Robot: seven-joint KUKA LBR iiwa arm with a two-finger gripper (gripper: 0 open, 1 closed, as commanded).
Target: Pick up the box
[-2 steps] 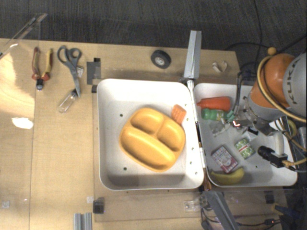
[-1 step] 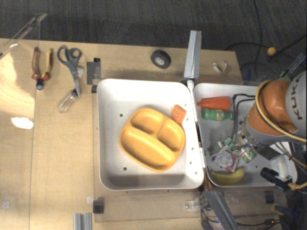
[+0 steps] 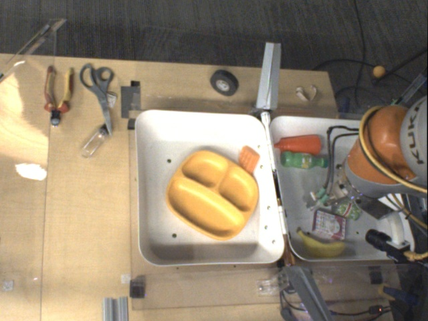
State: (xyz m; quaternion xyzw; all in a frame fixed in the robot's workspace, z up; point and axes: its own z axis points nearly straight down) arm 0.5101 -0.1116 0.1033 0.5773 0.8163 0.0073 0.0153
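In the right bin (image 3: pixel 291 199), box (image 3: pixel 329 225) sits at 7 o'clock from the claw (image 3: pixel 341 194) (grip state unreadable).

Two shallow white bins sit side by side: a left bin (image 3: pixel 150 179) and a right bin (image 3: pixel 294 199). The left one contains one large yellow bread-shaped toy (image 3: pixel 210 194) and one small orange piece (image 3: pixel 249 158). The right one contains one orange carrot (image 3: pixel 299 144), one green bottle (image 3: pixel 302 160), one banana (image 3: pixel 319 245) and one small box (image 3: pixel 328 225). On the surface lie one pair of scissors (image 3: pixel 99 85), one pair of pliers (image 3: pixel 57 92) and one roll of tape (image 3: pixel 224 82).
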